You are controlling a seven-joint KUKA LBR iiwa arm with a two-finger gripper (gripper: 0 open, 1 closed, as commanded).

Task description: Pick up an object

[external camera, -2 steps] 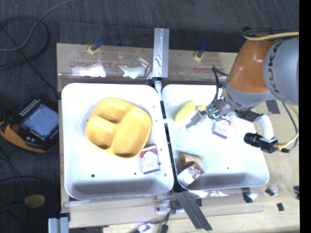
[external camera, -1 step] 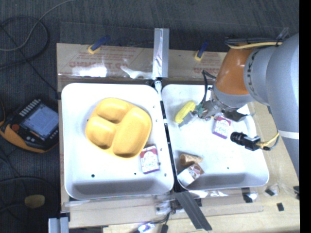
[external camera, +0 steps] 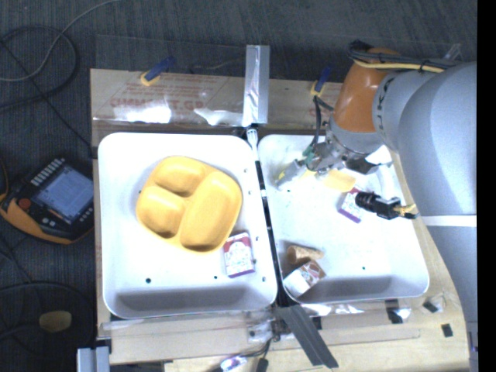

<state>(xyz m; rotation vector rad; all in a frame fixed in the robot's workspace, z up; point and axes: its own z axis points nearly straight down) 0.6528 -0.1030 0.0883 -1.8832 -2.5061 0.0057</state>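
My gripper [external camera: 304,163] reaches down into the far left part of the right bin [external camera: 387,273], below the orange wrist band. A pale yellow flat piece [external camera: 339,180] lies just right of it on the bin floor. Near the bin's front left lie a small brown cone-shaped thing [external camera: 303,252] and a brown and white packet [external camera: 304,277]. I cannot make out anything between the fingers.
The left bin [external camera: 124,285] holds a large yellow lumpy moulded object [external camera: 188,201] and a small pink and white box [external camera: 239,255] at its front right. A divider wall [external camera: 263,215] separates the bins. A handheld controller [external camera: 54,200] lies on the floor at left.
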